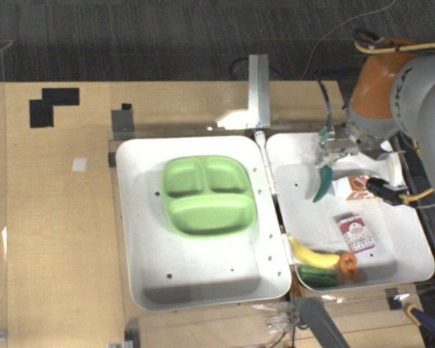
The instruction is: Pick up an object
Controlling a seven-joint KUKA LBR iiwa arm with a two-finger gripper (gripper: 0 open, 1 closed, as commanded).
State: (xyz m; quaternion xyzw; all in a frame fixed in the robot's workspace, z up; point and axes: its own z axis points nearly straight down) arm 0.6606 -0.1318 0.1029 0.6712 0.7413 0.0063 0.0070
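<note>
My gripper [328, 159] hangs over the back of the right bin [422, 267], below the grey wrist with its orange band. A curved teal-green object [322, 185] sticks out from between its fingers, slanting down and to the left, and the gripper is shut on its upper end. On the right bin's floor lie a red and white small box [355, 233], an orange and white packet [359, 186], a yellow banana [314, 255], a dark green piece [318, 277] and a small orange item [347, 265].
The left bin [147, 284] holds a light green divided plate [207, 194]. A metal post [259, 90] stands at the back between the bins. Cables run along the arm at the right edge.
</note>
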